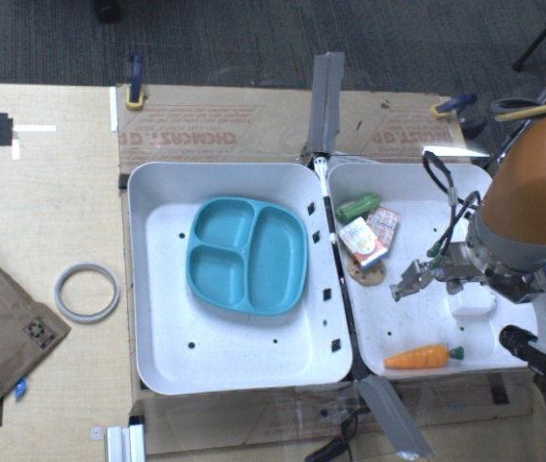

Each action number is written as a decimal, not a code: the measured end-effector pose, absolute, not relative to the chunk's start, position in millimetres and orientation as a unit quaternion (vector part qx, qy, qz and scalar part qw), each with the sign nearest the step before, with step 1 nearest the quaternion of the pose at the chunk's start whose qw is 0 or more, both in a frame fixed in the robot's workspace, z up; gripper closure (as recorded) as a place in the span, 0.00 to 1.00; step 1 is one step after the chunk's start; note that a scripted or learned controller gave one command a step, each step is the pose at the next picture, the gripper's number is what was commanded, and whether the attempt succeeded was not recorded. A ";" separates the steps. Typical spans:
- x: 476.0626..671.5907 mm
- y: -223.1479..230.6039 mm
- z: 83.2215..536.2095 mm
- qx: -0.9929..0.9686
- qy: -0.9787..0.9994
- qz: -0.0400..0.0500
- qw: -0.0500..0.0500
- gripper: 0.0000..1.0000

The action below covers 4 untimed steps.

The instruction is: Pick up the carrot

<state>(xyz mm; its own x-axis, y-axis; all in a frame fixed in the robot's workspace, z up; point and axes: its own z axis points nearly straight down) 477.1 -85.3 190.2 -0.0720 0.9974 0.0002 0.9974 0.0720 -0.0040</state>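
Carrot [417, 357] lying loose at right bin's [398, 186] 6 o'clock, leafy end toward 3 | gripper [409, 285] hovering just above-left, holding nothing; finger state cannot tell | grasp judged pending.

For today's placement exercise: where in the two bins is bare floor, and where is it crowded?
Left bin: bare floor rings the blue plate, widest along the front. Right bin: bare between the claw and carrot. Crowded by the divider, where green vegetable, packets and cookie cluster.
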 end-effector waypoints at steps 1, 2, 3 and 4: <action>478.0 -86.3 198.5 -0.682 -0.731 0.002 0.001 1.00; 477.9 -86.3 198.6 -0.682 -0.731 0.002 0.001 0.00; 478.9 -87.2 206.9 -0.683 -0.730 0.002 0.001 1.00; 479.9 -88.1 215.2 -0.684 -0.730 0.003 0.000 1.00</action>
<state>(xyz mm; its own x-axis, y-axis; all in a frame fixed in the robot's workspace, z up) 479.9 -88.1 215.2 -0.0646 0.9979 -0.0029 0.9979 0.0646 -0.0043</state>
